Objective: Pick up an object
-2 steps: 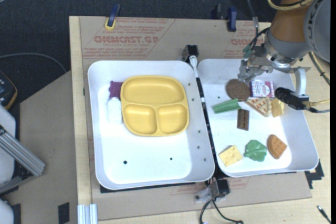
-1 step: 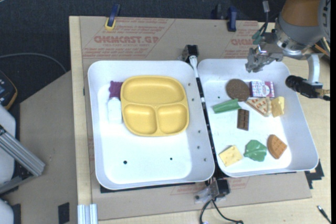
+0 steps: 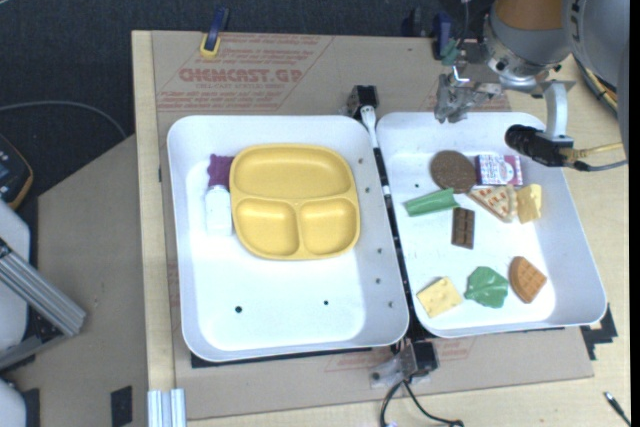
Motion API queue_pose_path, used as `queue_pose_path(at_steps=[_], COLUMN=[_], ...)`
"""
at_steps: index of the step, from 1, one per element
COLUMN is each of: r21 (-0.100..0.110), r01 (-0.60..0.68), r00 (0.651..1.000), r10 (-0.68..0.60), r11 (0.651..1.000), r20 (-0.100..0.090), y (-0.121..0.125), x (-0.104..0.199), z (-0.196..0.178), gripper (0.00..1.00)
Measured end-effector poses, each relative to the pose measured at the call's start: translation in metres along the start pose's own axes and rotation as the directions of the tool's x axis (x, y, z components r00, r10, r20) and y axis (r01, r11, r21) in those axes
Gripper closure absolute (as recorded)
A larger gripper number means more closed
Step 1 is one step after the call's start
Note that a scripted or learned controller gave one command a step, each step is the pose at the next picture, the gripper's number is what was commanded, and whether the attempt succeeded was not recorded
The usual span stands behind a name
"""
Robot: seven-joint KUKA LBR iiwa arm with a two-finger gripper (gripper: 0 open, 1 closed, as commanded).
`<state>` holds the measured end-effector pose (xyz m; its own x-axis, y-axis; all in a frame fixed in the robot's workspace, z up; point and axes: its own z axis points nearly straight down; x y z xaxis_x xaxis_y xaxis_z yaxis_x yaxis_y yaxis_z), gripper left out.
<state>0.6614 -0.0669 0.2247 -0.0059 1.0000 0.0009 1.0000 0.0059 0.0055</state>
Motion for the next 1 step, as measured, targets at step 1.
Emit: queue_pose_path(at_steps=[1], r21=[0.0], r01=[-0.003], r00=[1.0], r10=[0.003], r11=[1.0], r20=[0.001], y=[0.0083], x=[0.0142], z=[-0.0082], gripper=[1.0])
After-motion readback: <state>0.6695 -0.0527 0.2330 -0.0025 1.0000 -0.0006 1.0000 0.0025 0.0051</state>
